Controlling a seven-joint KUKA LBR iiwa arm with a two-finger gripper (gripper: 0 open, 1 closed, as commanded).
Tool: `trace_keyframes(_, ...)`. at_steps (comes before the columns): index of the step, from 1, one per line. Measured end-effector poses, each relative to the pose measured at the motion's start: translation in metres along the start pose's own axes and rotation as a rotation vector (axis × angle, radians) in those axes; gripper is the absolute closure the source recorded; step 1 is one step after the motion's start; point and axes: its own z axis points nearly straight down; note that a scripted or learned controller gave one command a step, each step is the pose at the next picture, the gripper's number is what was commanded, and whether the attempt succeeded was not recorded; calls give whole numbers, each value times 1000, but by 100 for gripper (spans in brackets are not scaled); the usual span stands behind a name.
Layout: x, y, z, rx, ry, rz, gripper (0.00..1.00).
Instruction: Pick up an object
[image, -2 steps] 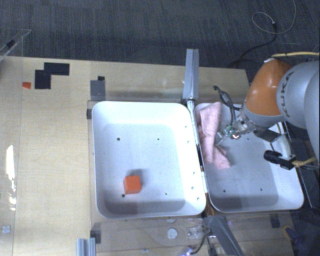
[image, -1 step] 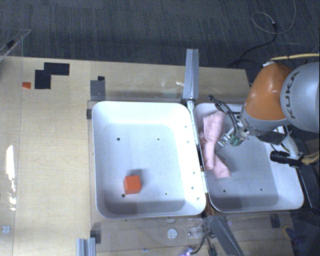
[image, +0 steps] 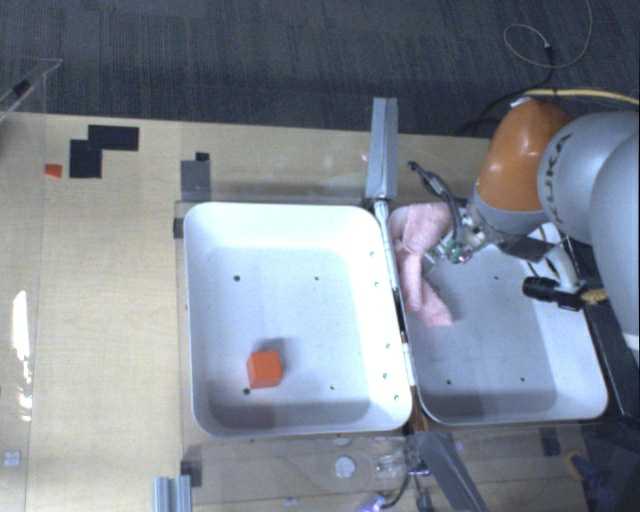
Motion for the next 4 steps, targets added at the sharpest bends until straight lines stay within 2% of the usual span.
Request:
trace_keyframes(1, -30, -51, -117, 0, 0, 44, 0)
trace_keyframes(2, 12, -36, -9, -3, -1, 1, 0)
trace_keyframes(3, 12, -36, -9, -3, -1, 1, 0)
trace_keyframes(4, -18, 16, -2, 20, 16, 95, 0)
